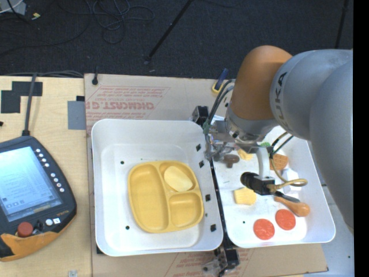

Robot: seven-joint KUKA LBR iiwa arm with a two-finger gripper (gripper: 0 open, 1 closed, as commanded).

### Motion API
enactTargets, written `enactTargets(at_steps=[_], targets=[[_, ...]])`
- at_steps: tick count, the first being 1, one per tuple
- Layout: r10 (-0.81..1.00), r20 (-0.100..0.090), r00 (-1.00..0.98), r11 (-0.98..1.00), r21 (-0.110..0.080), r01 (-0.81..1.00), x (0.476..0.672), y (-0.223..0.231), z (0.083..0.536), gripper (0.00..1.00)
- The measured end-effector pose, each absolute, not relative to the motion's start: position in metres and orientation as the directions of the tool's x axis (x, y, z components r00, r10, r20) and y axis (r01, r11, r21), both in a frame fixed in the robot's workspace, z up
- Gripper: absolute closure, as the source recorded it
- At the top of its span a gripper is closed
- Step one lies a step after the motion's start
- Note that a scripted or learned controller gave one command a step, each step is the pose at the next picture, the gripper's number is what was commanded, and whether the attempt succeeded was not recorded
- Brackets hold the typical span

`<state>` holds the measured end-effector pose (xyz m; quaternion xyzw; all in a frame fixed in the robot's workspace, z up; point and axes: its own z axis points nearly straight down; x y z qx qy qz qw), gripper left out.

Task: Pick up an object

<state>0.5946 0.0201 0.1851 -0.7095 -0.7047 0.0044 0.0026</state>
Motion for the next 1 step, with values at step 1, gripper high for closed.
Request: enactTargets(at_steps=[1], targets=[[1.0,0.003,-0.006,0.006,-0.001,1.0,0.6068,0.1125,0.1872,1.0]])
